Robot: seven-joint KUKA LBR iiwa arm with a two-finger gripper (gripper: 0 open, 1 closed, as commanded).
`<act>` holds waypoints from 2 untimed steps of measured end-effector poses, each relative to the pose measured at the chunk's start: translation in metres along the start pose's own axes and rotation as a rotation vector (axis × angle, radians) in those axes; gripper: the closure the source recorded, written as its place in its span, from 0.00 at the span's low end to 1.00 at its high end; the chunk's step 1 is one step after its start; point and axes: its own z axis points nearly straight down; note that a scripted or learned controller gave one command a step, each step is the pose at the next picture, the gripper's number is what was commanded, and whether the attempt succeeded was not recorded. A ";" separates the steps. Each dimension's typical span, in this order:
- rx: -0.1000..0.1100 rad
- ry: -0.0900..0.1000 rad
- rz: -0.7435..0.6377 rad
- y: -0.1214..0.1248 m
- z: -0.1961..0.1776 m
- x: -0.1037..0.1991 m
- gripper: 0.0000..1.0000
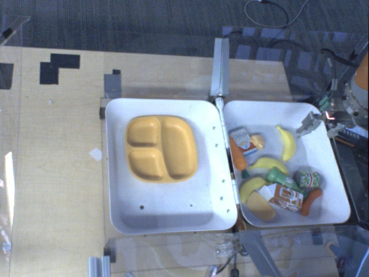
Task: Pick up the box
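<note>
Two white bins (pixel 115 212) sit on the counter (pixel 52 154). The left bin holds one yellow tray (pixel 161 148) with three compartments. The right bin (pixel 337 203) holds three bananas (pixel 286 143), two boxes (pixel 286 197), one carrot (pixel 238 158), one sausage (pixel 311 201), one can (pixel 309 179) and one tan slice (pixel 262 209).

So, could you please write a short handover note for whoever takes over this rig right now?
Gripper: at the right bin's upper right edge, holding nothing visible.
Orange-and-white carton box: lying near the bin's front, among yellow toy bananas and a red sausage. A smaller blue-and-orange carton lies at upper left.
Yellow divided tray: in the left bin.
Done: nothing.
Left: reach, grasp, lift the box.
</note>
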 end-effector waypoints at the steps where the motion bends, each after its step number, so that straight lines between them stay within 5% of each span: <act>1: -0.004 -0.001 0.113 0.056 0.151 -0.016 0.00; 2: -0.006 -0.002 0.058 0.100 0.027 -0.019 0.00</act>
